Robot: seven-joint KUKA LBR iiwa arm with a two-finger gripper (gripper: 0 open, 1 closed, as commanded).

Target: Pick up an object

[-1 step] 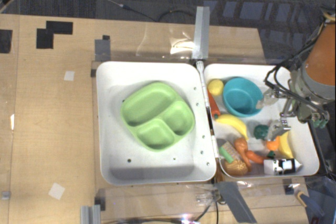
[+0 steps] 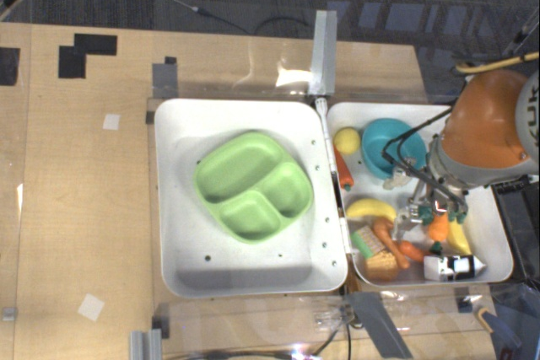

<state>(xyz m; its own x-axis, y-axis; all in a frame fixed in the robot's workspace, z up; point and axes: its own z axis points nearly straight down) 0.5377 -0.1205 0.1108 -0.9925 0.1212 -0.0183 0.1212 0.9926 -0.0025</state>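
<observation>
— While the gripper hangs low in the right bin, what lies beneath?
— A small orange toy, touching a banana; whether its fingers have closed, I cannot tell.

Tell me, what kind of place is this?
Probably a robot testing lab. A robot arm reaches over two white bins set on a wooden bench. One bin holds a green plate; the other holds toy food, like a banana.

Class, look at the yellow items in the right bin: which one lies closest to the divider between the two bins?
The round lemon, in the bin's upper left corner beside the teal cup. The banana sits lower and further right.
</observation>
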